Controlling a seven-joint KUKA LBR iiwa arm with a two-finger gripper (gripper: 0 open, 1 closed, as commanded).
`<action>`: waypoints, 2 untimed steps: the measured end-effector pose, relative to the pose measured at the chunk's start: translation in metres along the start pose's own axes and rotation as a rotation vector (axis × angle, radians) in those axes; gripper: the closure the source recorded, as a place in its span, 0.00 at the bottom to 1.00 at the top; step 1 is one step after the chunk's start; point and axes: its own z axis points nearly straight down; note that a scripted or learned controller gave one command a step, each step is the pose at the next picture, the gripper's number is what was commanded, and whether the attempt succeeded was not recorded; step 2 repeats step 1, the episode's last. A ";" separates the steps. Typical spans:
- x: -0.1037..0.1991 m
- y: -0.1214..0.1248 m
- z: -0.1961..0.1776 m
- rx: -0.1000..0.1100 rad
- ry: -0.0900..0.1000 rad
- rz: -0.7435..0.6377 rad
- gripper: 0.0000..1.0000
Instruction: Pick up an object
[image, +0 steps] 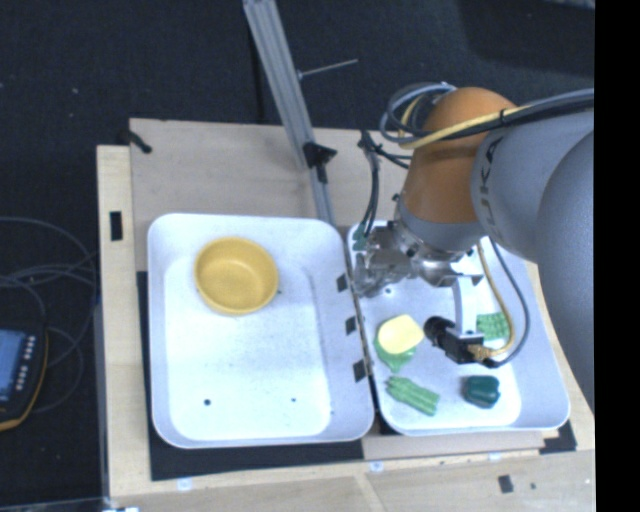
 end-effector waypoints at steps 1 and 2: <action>0.048 0.026 0.004 -0.001 0.000 0.000 1.00; 0.048 0.026 0.004 -0.001 0.000 0.000 1.00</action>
